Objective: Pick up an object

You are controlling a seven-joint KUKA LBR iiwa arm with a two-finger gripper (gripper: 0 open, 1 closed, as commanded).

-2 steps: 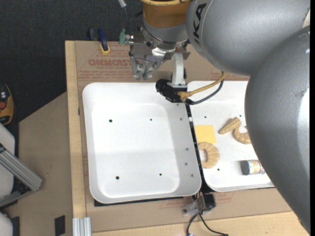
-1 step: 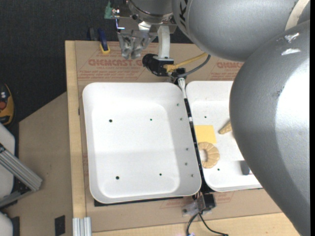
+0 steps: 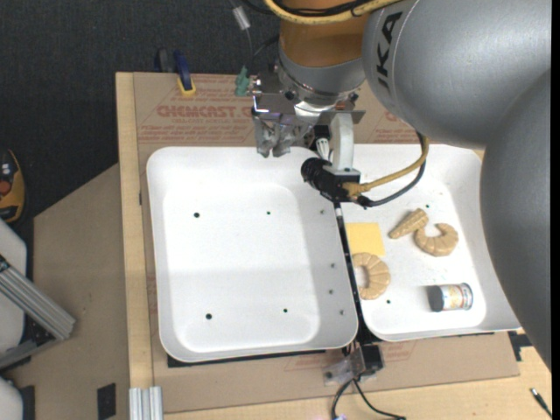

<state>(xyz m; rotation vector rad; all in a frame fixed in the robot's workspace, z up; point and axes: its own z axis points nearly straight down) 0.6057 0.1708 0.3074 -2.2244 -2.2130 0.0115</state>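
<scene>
Two white bins are sitting on the worktop; the gripper (image 3: 278, 138) is hovering over the left bin's (image 3: 236, 261) far edge — its grip can't be told — needing to cross toward the croissant (image 3: 373, 275).

Fixed overhead camera, slanted down, both bins (image 3: 166, 234) framed
</scene>
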